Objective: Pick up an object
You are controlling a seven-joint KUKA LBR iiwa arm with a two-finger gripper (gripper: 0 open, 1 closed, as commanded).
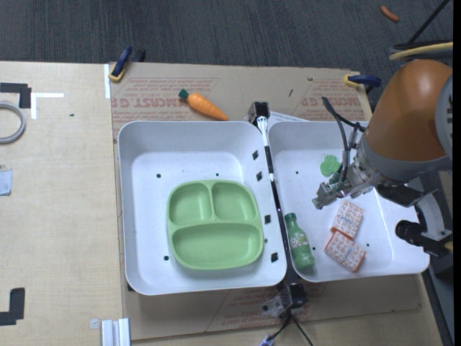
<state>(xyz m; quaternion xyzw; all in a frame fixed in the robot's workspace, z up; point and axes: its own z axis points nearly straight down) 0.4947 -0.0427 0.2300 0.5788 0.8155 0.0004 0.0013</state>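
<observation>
I have the gripper (325, 195) down inside the right bin (302, 139), its tip pointing toward the divider between the two bins. The fingers are small and dark against the white floor at this slant — I cannot tell whether they are parted or pressed together, and I see nothing held between them.

Just beyond the fingers, toward the back wall of the bin, sits a small green object (330, 166), close to the tip but apart from it. On the near side of the fingers lie two red-and-white packets: the upper packet (348, 218) just beside the tip, the lower packet (344, 251) further toward the front rim, its edge touching or nearly touching the first. Off the fingers toward the divider, a green bottle (297, 242) lies along the bin's inner wall, cap end pointing to the back.

Across the divider from the fingers, the left bin (144, 193) holds a green sectioned plate (215, 224) lying flat — well apart from the tip. Behind that bin, on the cardboard, a toy carrot (204, 104) lies on its side.

The orange band of the arm (409, 114) hangs over the right bin's far corner.
</observation>
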